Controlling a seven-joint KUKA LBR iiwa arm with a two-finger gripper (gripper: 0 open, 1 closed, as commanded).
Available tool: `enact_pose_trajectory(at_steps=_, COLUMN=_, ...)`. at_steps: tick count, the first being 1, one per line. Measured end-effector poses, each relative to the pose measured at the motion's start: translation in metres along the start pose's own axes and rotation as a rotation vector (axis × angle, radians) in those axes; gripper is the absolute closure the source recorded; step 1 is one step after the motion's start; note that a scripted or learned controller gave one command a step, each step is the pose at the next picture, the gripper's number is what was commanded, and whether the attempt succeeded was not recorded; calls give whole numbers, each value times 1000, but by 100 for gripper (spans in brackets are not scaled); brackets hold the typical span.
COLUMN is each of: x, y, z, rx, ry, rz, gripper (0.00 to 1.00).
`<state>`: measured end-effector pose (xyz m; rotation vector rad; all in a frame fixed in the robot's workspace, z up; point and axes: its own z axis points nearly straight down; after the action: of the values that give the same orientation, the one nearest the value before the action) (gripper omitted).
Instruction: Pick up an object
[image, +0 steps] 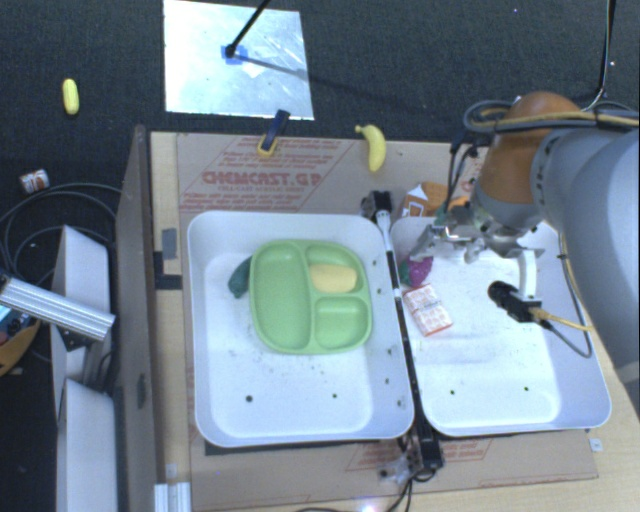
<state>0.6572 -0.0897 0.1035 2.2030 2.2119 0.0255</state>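
The gripper (437, 243) hangs over the back left corner of the right bin (500, 395), under the grey arm and its orange band. Just below it lies a purple object (419, 270). A small red and white packet (428, 309) rests near that bin's left wall. An orange and white item (418, 203) sits at the bin's back rim, partly hidden by the arm. In the left bin (290, 400) a green divided plate (300, 310) carries a yellow piece (333, 276), and a dark green object (239, 277) lies against the plate's left side.
A yellow banana (375, 147) and a yellow and blue clamp (271, 136) lie on the cardboard behind the bins. A black fitting with a yellow cable (512, 300) hangs off the arm over the right bin. Cables and a metal bar lie left of the bench.
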Motion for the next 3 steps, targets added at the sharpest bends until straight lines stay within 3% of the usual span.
enact_pose_trajectory(at_steps=3, x=1, y=-1, z=0, rx=-5, ry=-2, rz=0, gripper=0)
